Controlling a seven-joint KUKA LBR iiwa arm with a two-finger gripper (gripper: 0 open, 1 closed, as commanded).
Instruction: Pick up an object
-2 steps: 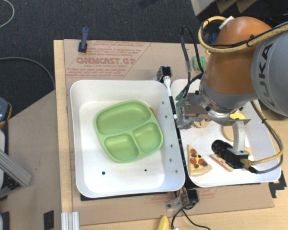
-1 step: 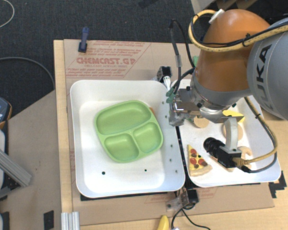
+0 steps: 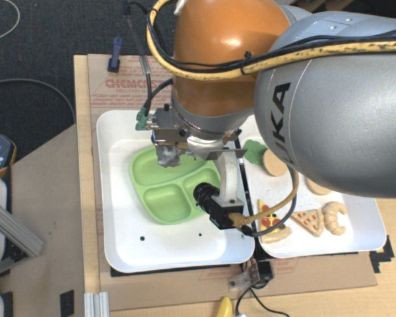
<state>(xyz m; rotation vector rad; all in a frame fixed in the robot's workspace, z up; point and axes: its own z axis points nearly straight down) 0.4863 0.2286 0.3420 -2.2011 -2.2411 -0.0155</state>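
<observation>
seen from above at a slant: two shallow white bins side by side on a cardboard-covered tabletop [image 3: 92, 91]. in the left bin [image 3: 119, 203], a pale green divided tray [image 3: 162, 200] lying flat near the middle. in the right bin [image 3: 366, 240], toy food: a croissant [image 3: 335, 216], a pizza slice [image 3: 308, 220] just beside it, a second pizza-like piece [image 3: 275, 224] at the bin's near-left corner, a round tan piece [image 3: 274, 164] and a small green piece [image 3: 255, 152] further back. reaching in from the right, a bulky grey arm [image 3: 343, 104] with an orange band, hiding much of the right bin. poised low over the tray's far edge, the end effector [image 3: 167, 154], close to or touching the green plastic; cannot tell which, and cannot tell whether apart or together from this angle. nothing visibly clamped. judged from this: approach to the tray apparently made, grasp not confirmed, lift not yet begun, every object resting in its bin. left to do: closing on something, likely the tray's rim, and raising it clear.
</observation>
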